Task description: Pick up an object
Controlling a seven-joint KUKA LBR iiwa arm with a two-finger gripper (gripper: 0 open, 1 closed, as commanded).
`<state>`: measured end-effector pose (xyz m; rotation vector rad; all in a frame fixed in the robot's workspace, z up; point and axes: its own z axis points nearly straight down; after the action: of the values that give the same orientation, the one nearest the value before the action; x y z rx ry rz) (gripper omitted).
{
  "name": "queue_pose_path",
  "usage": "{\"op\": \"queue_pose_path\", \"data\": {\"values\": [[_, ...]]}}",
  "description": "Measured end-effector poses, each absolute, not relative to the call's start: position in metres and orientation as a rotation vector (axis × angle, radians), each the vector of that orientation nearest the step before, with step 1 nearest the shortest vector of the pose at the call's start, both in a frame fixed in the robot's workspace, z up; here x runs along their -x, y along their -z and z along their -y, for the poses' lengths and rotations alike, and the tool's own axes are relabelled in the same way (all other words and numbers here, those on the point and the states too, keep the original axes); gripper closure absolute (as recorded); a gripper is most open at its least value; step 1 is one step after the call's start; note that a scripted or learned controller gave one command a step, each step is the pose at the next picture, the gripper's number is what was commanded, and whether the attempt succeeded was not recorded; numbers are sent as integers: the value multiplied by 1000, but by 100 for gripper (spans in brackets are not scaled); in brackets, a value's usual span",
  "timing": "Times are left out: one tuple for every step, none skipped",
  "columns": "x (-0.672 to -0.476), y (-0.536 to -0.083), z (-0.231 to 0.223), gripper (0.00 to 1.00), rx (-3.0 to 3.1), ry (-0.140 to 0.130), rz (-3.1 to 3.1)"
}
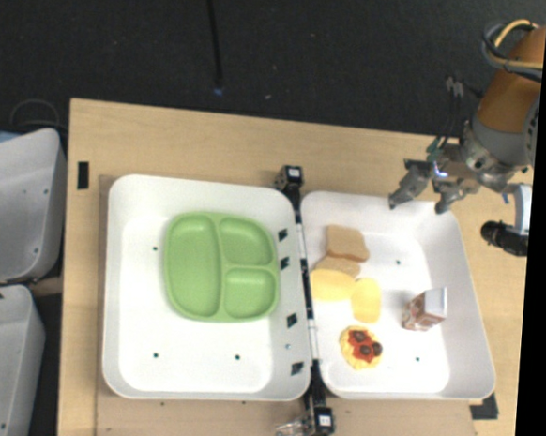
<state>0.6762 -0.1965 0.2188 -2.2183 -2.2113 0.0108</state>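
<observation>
Hovering tool: sat over the right bin's far rim, fingers spread apart, nothing between them.
Nearest target: bread, below and left of tool.
Crowding risk: bread touched yellow blocks; a descent there could have nudged neighbours.
Farther items: carton, pizza toy, well below tool.
Rim risk: a straight drop might have struck the rim.

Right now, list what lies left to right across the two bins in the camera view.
Green divided plate → yellow block → pale yellow piece → brown-and-white packet; gripper hangs open over the right bin's far edge.
</observation>
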Motion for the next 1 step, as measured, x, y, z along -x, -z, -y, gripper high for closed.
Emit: {"op": "queue_pose_path", "data": {"values": [[-679, -228, 196, 0, 2222, 0, 2224]]}}
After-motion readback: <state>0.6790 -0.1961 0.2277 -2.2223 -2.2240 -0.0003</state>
